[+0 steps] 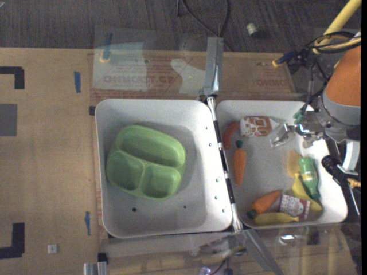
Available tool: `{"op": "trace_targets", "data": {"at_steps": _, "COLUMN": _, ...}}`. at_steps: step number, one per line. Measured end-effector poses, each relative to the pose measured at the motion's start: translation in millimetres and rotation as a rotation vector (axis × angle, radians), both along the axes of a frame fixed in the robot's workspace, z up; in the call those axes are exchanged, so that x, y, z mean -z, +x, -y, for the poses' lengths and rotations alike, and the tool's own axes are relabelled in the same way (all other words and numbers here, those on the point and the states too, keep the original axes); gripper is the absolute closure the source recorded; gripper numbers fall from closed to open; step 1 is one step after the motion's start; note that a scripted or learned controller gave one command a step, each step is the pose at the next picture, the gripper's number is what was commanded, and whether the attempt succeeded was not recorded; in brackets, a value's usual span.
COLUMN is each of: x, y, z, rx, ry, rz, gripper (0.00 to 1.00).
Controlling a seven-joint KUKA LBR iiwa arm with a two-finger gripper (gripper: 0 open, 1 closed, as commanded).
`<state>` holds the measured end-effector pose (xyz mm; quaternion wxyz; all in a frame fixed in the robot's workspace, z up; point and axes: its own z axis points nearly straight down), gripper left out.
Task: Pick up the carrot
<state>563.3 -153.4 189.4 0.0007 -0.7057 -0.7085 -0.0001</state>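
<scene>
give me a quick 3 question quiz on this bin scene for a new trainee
1. True or false: the green divided plate lies in the same bin as the carrot.
2. Multiple choice: where does the carrot lie in the right bin? A) near its left wall B) against its right wall C) in its middle, under the gripper
3. Fill in: the gripper is above the right bin's upper right part, and the small carton is to its ____ in the view.

Key
1. False: the plate lies in the left bin.
2. A
3. left
</scene>
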Motion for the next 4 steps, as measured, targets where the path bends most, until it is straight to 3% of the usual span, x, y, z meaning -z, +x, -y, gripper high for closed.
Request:
{"op": "trace_targets", "data": {"at_steps": 1, "x": 93.0, "y": -5.0, "z": -46.6, "rx": -0.257, "ry": -0.002, "rz": 0.004, "gripper": 0.0}}
{"op": "trace_targets", "data": {"at_steps": 2, "x": 82.8, "y": -4.6, "z": -43.2, "rx": -0.25, "ry": -0.003, "rz": 0.008, "gripper": 1.0}}
{"op": "trace_targets", "data": {"at_steps": 3, "x": 5.1, "y": 2.2, "z": -102.7, "rx": 0.364, "ry": -0.002, "rz": 0.0, "gripper": 1.0}}
{"op": "trace_targets", "data": {"at_steps": 4, "x": 5.9, "y": -75.6, "z": -107.5, "rx": 0.623, "ry": -0.001, "rz": -0.006, "gripper": 1.0}}
